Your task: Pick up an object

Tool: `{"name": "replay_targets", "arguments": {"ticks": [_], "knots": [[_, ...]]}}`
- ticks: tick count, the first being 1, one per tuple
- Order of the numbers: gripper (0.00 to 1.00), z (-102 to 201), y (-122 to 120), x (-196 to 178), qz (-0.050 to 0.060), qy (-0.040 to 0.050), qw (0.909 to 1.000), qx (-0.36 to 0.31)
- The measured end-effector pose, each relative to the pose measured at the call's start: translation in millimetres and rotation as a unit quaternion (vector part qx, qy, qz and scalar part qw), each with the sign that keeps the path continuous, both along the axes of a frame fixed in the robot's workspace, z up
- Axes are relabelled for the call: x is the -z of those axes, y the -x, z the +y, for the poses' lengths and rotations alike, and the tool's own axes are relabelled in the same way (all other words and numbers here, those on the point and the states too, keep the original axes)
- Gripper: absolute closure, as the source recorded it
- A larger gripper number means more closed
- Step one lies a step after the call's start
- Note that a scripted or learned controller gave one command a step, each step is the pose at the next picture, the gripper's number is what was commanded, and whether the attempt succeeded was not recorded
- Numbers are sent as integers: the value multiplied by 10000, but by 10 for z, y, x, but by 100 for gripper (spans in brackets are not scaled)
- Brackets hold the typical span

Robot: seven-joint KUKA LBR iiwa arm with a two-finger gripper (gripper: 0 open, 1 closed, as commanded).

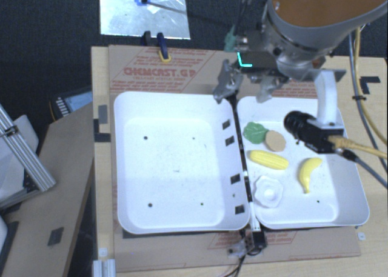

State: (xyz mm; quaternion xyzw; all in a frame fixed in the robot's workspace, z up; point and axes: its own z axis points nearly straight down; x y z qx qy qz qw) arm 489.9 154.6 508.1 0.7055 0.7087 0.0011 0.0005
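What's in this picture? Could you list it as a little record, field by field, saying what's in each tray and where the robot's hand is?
left bin: white, shallow, nothing seen inside
right bin: white, holds the small things
green item: near the bin's top left
tan round item: just right of the green one
corn cob: yellow, lying near the divider
banana: yellow, right of the corn
white item: at the front of the bin
hand: above the far edge where the bins meet, fingers apart, holding nothing
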Motion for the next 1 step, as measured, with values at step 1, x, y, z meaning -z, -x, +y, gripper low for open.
{"name": "replay_targets", "arguments": {"ticks": [1], "knots": [[0,0,0,0,0,0,10000,0]]}}
